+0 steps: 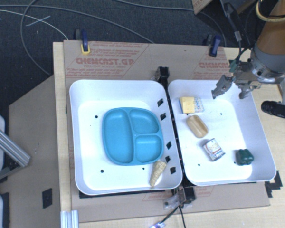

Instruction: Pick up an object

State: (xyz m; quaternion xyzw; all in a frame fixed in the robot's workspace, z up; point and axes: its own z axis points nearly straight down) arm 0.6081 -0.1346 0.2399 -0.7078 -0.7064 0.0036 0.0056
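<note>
Glossy blue plastic plate (132, 136) in smooth white plastic bin (80, 127)

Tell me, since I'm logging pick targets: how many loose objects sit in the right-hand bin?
4: a yellow packet near the back, a tan bread-like piece just in front of it, a small carton further forward, and a dark green object at the front right.
</note>
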